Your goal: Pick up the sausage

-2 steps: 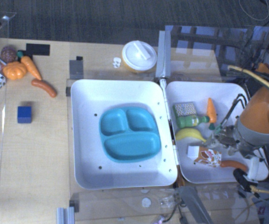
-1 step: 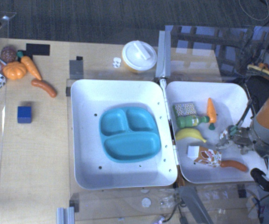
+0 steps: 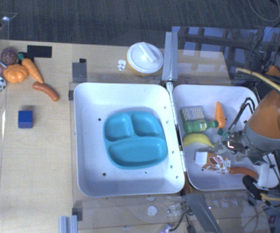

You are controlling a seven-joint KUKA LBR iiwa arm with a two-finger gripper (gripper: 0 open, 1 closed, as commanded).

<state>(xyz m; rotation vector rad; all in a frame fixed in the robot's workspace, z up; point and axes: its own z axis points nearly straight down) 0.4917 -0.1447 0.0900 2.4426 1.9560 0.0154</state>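
We see 1 grey arm with an orange band reaching in from the right over the right bin [image 3: 213, 93], 1 of 2 white bins set side by side. Its wrist is bent down and its gripper [image 3: 231, 143] hangs low among the toy food. Whether the gripper is open or closed we cannot tell, since its tip is a blur of metal and cable. The sausage [image 3: 245, 170] is a short, curved, orange-red link lying flat on the bin floor near the front wall, just below the gripper and not between its parts. Touching the sausage's left end is a brown-and-white carton [image 3: 217, 164], whose print is too small for us to read. A banana [image 3: 197, 140], a green bottle [image 3: 198, 126] and a carrot [image 3: 219, 114] lie further back. The left bin [image 3: 89, 130] holds a blue divided plate [image 3: 134, 140]. A 2nd sausage-like link [image 3: 46, 91] lies on the bench [image 3: 33, 169] — well apart, at far left.
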